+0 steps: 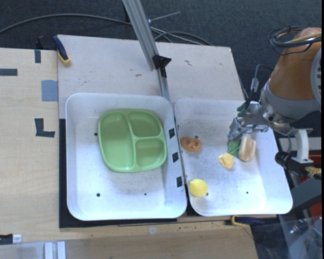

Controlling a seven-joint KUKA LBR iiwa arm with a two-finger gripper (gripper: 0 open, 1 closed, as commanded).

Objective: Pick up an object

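From the camera view, the gripper (242, 133) hangs low over the right bin (270, 198), right above a small cluster near that bin's far right side: a pale bread-like piece (247, 148), a green piece (235, 147) beside it, and a yellow wedge (226, 161) just nearer the bin's middle. Whether the jaws are spread or closed cannot be told from this slant, and nothing can be seen gripped between them. The step in hand looks like the descent onto a chosen object, most likely the bread-like piece or the green piece, since both lie directly under the tool. To do it well, the arm should settle on one item, centre it squarely, and come straight down, because the pieces touch or nearly touch and a skewed approach may nudge one aside or pinch two at once. Away from the cluster within the right bin, an orange pretzel-shaped piece (191, 143) lies near the wall shared with the left bin (78, 198), and a yellow ball (198, 187) sits toward the near edge; both stand clear and would be easier targets. The left bin holds a green divided plate (132, 140). The bins rest on a pale bench (21, 123) with grey tape marks, over dark carpet (232, 9) strewn with cables.
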